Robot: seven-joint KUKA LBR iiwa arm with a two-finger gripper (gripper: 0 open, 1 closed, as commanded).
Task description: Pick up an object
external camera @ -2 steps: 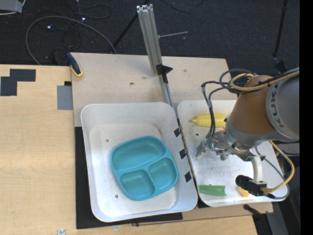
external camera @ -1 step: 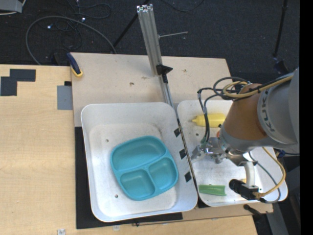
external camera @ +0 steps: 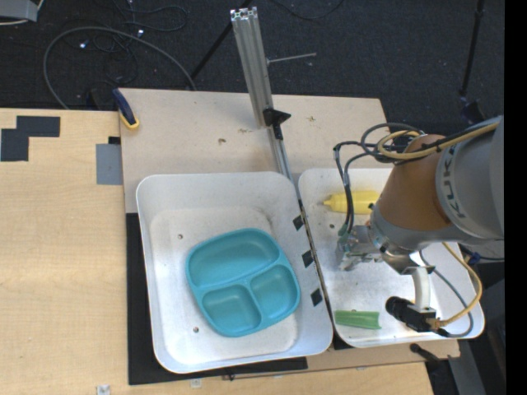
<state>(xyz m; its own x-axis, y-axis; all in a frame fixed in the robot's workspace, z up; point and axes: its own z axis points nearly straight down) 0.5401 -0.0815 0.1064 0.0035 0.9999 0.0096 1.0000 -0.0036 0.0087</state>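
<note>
Two shallow white bins sit side by side on a pale tabletop (external camera: 58,245) as a grey KUKA arm (external camera: 428,196) reaches into the bin on the view's right (external camera: 372,290). Its end effector (external camera: 356,252) is low over bare bin floor. Whether it is open or closed cannot be told from this angle, and nothing is seen in its hold.

The likeliest failure is a grasp that closes on nothing, since the tool sits between objects rather than over one.

- **Teal divided plate** (external camera: 243,281): the largest candidate lies flat in the other bin (external camera: 148,212), well apart. It looks too broad to span, so only a rim pinch would serve, and that could slip.
- **Yellow object** (external camera: 350,201): it lies just beyond the tool near the far wall, partly under the wrist cables. A nudge could drive it against that wall instead of lifting it.
- **Green piece** (external camera: 356,319): the smallest lies flat near the front wall, and its low profile may give little to grip.

The bins rest on a lighter board (external camera: 206,130) laid over the wood-toned tabletop. Beyond them is a dark floor (external camera: 370,31) strewn with black cables (external camera: 90,44). An aluminium post (external camera: 251,64) slants up behind the bins, and a blue-and-yellow handle (external camera: 125,109) lies at the board's far corner.
</note>
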